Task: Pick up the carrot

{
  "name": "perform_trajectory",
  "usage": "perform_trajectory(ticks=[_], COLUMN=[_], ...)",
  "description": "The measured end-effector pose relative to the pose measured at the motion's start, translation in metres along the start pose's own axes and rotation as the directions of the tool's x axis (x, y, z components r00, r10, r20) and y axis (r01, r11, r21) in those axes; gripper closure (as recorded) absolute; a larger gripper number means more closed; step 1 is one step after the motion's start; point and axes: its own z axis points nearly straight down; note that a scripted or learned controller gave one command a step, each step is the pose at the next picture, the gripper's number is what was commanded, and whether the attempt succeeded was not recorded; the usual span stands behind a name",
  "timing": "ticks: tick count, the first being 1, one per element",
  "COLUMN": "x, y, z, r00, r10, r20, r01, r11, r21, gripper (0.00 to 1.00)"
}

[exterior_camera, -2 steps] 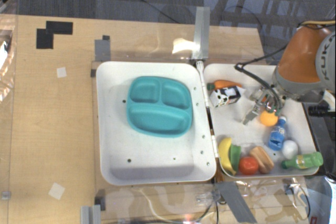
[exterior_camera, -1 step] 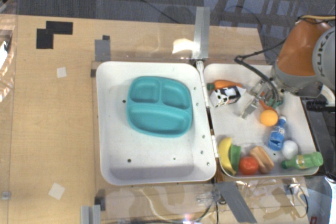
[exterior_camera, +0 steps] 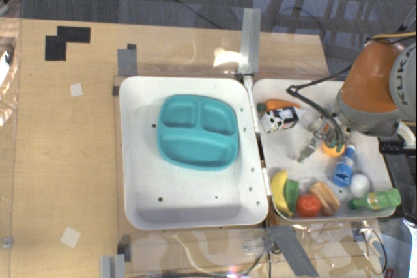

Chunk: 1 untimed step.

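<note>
Your gripper (exterior_camera: 309,149) hangs over the right bin (exterior_camera: 296,185), fingers apart, gripping nothing. Carrot (exterior_camera: 282,103) lies near the bin's far wall, beside the toy cow (exterior_camera: 279,120).

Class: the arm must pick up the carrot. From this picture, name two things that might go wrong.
1. The carrot lies at the right bin's top left, beside the cow toy; a descending end effector may nudge or grab the cow instead.
2. The end effector sits lower, near an orange toy and blue bottle; moving off may knock them.
</note>
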Motion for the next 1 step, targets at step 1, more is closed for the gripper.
perform_trajectory(ticks=[1], x=[-0.0775], y=[0.0215], z=[0.0021], r00=[0.991], r10=[0.135], r20=[-0.01], r01=[-0.135], r11=[0.991], r21=[0.006], gripper=[0.0])
